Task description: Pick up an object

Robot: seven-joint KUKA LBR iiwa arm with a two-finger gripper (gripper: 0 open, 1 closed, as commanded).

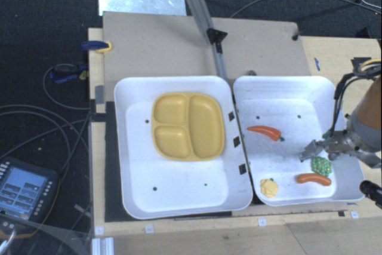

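1. Though we look for brands or labels, we can read no writing on any item; the screen of the handheld pendant (21, 185) at lower left is too small to make out.
2. We see two shallow white bins with rounded corners and smooth, plastic-looking walls: the left bin (131, 146) and the right bin (286, 89), touching along their inner rims.
3. We find a glossy yellow divided plate (188, 126), with three compartments, lying flat in the left bin.
4. We count four small toys in the right bin: an orange carrot-like piece (264, 131), a lumpy yellow piece (269, 187), an orange sausage-shaped piece (314, 179) and a green-and-white patterned object (321, 165).
5. We see the gripper (317, 152), metallic grey, just above the green object; whether its claw is released or clenched we cannot tell.
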